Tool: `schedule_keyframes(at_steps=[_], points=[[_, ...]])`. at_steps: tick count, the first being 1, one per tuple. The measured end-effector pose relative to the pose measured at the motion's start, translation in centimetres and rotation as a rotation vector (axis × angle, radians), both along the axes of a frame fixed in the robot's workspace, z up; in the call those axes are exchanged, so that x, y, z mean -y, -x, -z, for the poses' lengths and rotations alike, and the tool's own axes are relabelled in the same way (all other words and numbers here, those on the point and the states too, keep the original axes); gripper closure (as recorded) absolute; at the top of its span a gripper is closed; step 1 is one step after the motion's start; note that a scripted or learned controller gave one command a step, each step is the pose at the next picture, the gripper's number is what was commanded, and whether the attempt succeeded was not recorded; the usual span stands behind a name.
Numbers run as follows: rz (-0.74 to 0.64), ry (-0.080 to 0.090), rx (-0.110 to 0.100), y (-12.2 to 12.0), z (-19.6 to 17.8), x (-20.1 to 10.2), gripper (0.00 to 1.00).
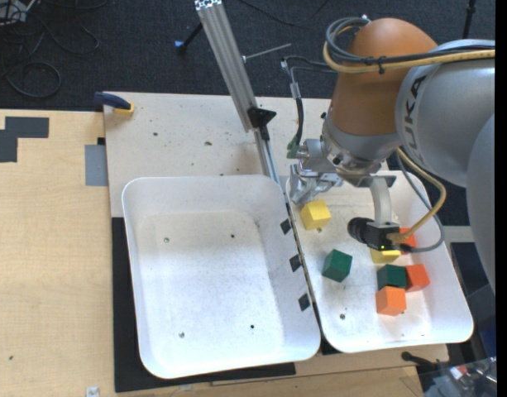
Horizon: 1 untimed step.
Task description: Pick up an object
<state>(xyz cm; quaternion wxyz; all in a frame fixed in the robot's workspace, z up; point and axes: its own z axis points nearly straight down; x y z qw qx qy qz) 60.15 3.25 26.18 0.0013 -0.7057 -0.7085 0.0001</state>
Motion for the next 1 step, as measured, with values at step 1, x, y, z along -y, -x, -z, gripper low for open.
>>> schedule_keyframes(at_steps=[1], points=[[-0.001,0.0,0.0,-0.91,0.39,-5.56,1.0]])
